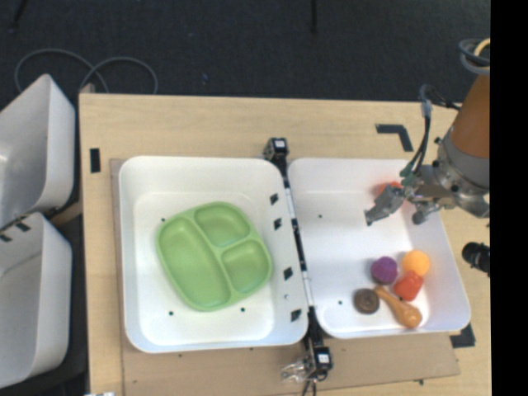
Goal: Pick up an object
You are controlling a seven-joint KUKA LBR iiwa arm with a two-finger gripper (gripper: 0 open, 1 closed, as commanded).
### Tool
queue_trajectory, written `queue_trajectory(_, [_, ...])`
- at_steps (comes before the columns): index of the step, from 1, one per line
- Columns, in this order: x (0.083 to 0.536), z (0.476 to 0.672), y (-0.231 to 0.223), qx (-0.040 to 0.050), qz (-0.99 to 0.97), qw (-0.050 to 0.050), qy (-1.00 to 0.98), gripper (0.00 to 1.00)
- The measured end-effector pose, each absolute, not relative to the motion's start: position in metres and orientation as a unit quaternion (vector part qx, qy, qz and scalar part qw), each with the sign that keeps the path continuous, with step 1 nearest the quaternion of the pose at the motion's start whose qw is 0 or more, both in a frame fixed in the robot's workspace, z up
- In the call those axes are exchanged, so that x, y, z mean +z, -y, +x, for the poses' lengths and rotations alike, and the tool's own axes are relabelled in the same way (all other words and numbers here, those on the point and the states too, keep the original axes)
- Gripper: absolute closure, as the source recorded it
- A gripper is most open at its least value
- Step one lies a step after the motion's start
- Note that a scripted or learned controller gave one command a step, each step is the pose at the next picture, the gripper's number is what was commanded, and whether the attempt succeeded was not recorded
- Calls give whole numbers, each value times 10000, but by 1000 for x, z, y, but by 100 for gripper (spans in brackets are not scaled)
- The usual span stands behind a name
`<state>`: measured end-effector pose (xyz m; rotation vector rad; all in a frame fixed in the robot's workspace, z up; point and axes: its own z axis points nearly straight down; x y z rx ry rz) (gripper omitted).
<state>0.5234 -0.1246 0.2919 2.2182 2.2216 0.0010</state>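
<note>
Two bins: the left bin [132,221] held a green tray [214,256]; the right bin [330,188] held small toys [396,283]. Pincer [403,207] fingers stood apart.

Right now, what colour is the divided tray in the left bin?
Light green. The divided tray shows plainly in the camera view, lying in the left bin.

Wooden bench [206,122] on dark floor [206,31] (cables [91,68] trailing)

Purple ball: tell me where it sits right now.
The purple ball lies in the right bin, toward its near right corner, beside the yellow ball and just above the brown ball.
</note>
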Motion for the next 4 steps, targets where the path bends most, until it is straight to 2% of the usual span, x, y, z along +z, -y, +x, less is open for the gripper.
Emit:
queue_trajectory(1, [229,524,122,-16,7074,-12,-7068,0])
queue_trajectory(3, [130,511,121,-16,7079,-16,-7063,0])
queue_trajectory(4, [144,514,122,10,7105,16,-7037,100])
